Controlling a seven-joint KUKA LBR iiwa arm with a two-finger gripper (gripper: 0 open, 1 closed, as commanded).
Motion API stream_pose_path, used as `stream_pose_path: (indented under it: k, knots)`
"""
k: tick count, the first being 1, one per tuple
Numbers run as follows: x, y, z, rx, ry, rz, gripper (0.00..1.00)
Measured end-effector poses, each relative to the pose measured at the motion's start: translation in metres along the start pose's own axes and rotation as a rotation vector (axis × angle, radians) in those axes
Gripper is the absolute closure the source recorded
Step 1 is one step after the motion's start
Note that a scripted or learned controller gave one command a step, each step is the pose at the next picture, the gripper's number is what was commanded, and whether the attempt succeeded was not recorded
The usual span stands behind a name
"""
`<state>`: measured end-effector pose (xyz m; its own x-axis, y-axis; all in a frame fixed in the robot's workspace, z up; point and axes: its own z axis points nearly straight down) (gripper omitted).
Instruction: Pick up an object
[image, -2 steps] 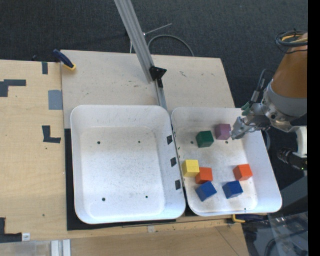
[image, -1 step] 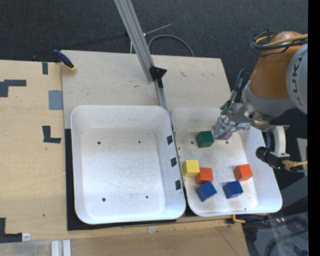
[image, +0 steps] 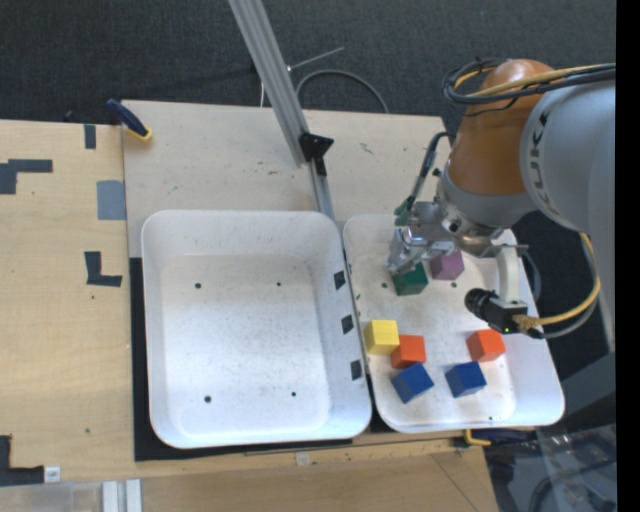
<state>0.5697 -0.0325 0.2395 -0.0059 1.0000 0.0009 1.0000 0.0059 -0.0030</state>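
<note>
The arm's metal fingers (image: 408, 258) sit over a small green cube (image: 409, 281) (no clear long axis) — their grip cannot be told.

White bins (image: 250, 420); yellow cube (image: 381, 334), two orange cubes (image: 408, 350), two blue (image: 411, 382), one green (image: 409, 281), one purple (image: 447, 265).

bins (image: 170, 250): white plastic, smooth, speckled with dark flecks
bench (image: 60, 320): pale wood, matt
blocks (image: 411, 382): matt, plain colours
arm (image: 575, 140): smooth grey shell, glossy orange band
rail (image: 275, 75): grey metal
</note>
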Motion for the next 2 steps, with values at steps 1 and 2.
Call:
stream_pose_path:
  k: [1, 2]
  knots:
    - [0.048, 0.025, -0.003, -0.003, 0.001, -0.001, 1.0]
    - [0.105, 0.047, 0.005, -0.002, 0.0, -0.001, 1.0]
